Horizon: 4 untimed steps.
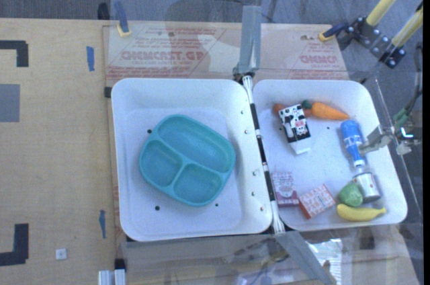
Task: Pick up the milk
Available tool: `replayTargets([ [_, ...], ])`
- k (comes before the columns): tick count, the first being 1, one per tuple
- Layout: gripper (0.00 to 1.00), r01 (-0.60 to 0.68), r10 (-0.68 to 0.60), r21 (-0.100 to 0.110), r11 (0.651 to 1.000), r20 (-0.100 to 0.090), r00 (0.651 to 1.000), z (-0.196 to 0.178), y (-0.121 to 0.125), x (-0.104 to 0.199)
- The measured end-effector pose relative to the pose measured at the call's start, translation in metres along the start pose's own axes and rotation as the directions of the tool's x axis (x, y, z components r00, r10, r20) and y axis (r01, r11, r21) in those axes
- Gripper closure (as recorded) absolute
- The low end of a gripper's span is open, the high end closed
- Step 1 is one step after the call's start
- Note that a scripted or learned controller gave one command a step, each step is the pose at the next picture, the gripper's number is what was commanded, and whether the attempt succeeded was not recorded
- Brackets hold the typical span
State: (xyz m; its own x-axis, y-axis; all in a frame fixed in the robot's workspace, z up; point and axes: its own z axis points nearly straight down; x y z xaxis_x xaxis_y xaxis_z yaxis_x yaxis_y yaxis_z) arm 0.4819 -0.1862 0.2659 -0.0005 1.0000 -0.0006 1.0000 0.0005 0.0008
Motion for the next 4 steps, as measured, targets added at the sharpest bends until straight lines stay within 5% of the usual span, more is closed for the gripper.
replayTargets([
  [1,0.0,-0.033,0.033,0.002,0.999,-0.001,0.999,0.064,0.041,0.066],
  [2,0.0,0.087,-0.087,-0.001,0.996,0.0,0.996,0.081,0.107,0.115],
  [3,0.0,0.04,-0.04,-0.006,0.999,0.002,0.999,0.178,0.154,0.076],
  [4,1.0,0.042,-0.042,-0.01,0.999,0.005,0.999,0.167,0.155,0.075],
])
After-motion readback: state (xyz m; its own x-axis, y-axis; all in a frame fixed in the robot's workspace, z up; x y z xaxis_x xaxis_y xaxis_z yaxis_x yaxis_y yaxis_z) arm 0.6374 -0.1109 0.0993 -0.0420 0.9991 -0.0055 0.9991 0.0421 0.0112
